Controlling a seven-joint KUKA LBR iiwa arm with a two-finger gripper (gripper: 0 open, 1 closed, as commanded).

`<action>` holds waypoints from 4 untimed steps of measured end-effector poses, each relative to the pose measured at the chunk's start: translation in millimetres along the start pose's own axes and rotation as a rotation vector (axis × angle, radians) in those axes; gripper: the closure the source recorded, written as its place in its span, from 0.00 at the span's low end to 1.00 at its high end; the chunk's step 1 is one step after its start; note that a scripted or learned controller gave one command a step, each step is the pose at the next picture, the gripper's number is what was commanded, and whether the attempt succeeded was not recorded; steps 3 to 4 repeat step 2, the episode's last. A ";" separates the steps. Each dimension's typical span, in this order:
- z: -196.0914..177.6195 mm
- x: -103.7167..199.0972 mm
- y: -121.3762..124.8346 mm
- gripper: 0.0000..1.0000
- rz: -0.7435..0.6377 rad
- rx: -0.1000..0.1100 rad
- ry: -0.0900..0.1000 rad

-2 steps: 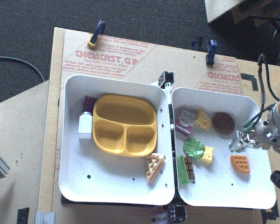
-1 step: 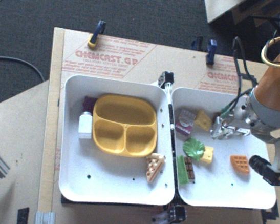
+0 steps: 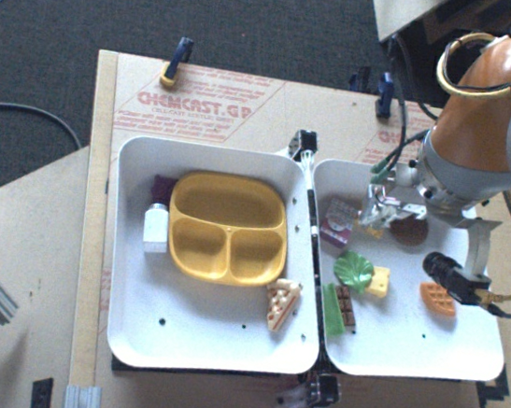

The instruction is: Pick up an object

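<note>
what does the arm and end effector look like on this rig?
The arm has a glossy orange dome segment over a grey body, with black lettering at the right edge and a pale yellowish cable looped across the orange part. The gripper is a small silver metal assembly; a black cylindrical part sits beside it.

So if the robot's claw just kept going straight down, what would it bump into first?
Probably the bare white floor of the right bin. The gripper points down between a dark reddish packet and a brown round thing. Depth is hard to judge, so it might clip either one.
</note>
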State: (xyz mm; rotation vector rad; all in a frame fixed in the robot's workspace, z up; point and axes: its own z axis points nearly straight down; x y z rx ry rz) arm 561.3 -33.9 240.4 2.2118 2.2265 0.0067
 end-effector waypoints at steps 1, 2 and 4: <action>5.2 34.7 42.8 1.00 0.001 0.000 0.000; 4.4 75.0 70.1 1.00 0.002 0.000 0.000; 4.4 75.0 70.1 1.00 0.002 0.000 0.000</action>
